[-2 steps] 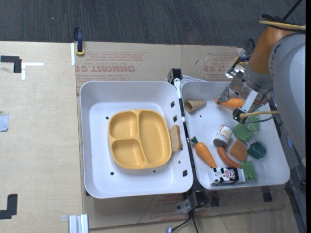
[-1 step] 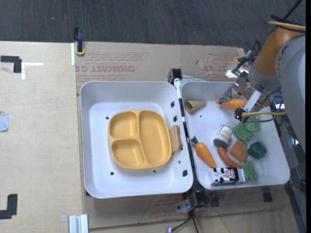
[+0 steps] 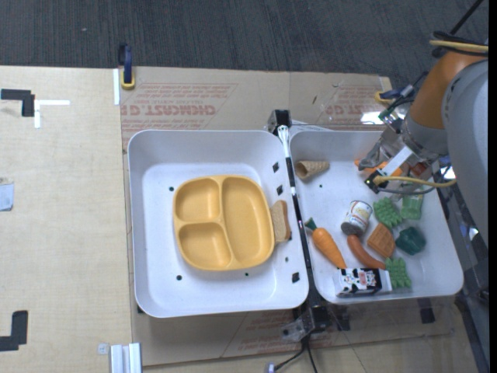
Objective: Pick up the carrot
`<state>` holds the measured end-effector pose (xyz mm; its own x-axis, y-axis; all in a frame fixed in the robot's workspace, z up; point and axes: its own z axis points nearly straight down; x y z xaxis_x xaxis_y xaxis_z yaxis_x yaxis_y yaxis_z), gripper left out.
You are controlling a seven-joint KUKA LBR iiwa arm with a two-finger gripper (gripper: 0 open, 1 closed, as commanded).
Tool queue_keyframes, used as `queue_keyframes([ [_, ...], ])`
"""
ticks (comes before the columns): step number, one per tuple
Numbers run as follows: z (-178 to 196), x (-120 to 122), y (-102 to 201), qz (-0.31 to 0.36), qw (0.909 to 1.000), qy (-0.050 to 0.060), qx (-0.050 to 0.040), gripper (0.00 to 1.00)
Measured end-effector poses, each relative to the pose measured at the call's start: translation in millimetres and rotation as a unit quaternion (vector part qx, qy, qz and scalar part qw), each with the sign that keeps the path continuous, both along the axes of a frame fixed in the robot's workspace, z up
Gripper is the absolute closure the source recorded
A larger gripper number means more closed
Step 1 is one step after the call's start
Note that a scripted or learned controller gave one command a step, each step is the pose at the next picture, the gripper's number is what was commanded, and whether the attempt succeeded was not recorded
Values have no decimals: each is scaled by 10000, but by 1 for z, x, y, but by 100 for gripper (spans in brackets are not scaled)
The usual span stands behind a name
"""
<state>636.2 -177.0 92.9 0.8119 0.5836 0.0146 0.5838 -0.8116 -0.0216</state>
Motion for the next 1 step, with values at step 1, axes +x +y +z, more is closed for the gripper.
queue_keyframes([
  [1, 9, -1, -3, 41, 10000, 17, -53, 100],
])
